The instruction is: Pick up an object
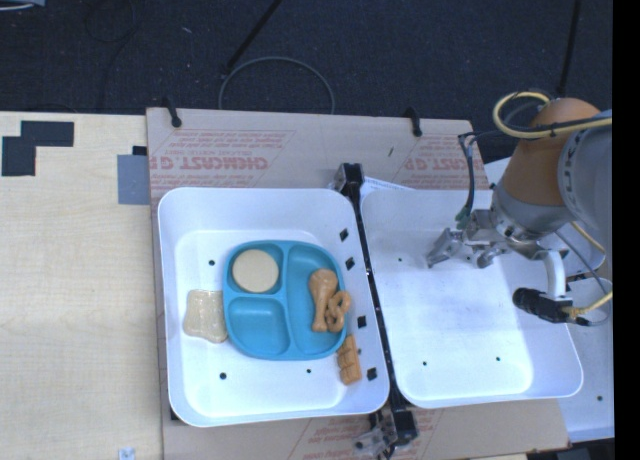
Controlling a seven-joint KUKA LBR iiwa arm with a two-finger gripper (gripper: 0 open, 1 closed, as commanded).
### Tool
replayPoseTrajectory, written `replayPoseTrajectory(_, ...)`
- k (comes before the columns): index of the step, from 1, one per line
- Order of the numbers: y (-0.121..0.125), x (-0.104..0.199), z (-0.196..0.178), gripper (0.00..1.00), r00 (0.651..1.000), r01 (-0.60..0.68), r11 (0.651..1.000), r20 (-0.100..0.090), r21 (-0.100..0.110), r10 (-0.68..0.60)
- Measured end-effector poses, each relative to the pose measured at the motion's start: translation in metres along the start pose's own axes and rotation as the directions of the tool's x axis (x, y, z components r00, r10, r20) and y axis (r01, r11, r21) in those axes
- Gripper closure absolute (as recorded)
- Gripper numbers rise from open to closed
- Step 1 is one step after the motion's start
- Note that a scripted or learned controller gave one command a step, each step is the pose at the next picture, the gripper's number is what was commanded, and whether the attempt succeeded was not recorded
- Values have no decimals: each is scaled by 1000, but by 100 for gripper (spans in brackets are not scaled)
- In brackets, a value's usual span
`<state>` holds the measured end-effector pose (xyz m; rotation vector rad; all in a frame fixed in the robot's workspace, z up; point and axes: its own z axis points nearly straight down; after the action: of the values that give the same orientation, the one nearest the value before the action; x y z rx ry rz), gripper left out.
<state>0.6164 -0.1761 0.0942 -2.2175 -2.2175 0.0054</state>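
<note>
Hand (462, 249) hangs open, gripping nothing, over the right bin (470, 368), well apart from the blue tray (262, 328).

You're looking at a robotics lab bench: two white bins (270, 210) sit on taped cardboard (240, 156), cables (275, 78) trail over dark carpet behind, and the arm (550, 168) reaches in.

The right bin's (470, 348) floor lies bare toward six o'clock, while the left bin (190, 368) is crowded by a blue tray (265, 333) and food pieces (205, 315).
</note>
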Motion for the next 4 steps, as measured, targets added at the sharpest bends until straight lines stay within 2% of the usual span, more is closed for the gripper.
replayPoseTrajectory(1,1,-1,-13,100,1000,0,1000,1,-3,0)
replayPoseTrajectory(3,-2,16,-120,100,1000,2,1000,2,-9,-2)
replayPoseTrajectory(4,-2,15,-150,100,1000,2,1000,2,-7,-2)
